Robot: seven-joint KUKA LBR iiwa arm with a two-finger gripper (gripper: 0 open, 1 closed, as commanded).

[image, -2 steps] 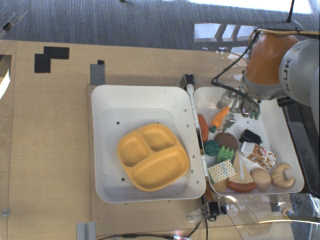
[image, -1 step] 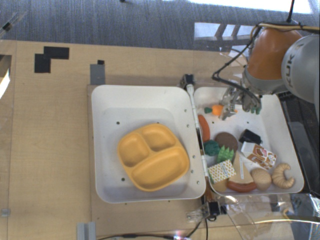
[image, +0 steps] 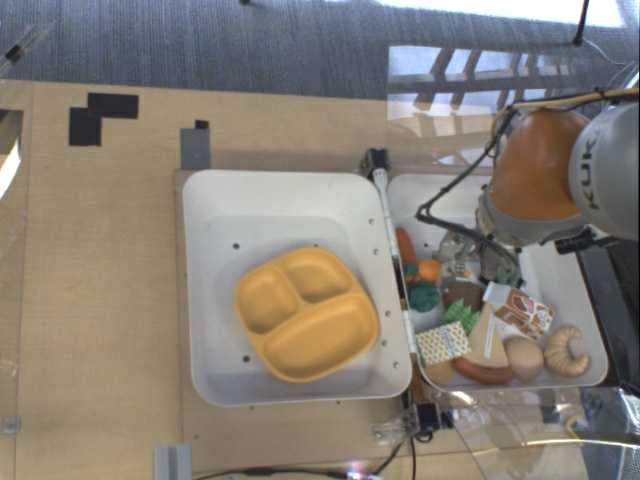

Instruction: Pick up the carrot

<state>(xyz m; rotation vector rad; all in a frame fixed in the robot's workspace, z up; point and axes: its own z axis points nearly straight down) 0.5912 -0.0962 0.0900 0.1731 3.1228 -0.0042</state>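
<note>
Left bin [image: 210, 268]: yellow divided plate [image: 305, 313], centred. Right bin [image: 590, 308]: carrot [image: 405, 246] against left wall, orange end [image: 429, 269] just beside the gripper [image: 470, 263]; sausage [image: 483, 371], croissant [image: 565, 351] along near edge. Gripper low over the toy pile, grasp state cannot be told.

Bright, even light falls on the pale wooden worktop [image: 100, 288], with blown-out white patches along the top edge where daylight strikes the grey ribbed floor [image: 200, 38]. A barred glare patch sits on the worktop above the right shallow white bin [image: 590, 298], and the yellow divided plastic plate [image: 305, 313] casts only a faint soft shadow. The picture is slightly soft, and small items blur together.
</note>
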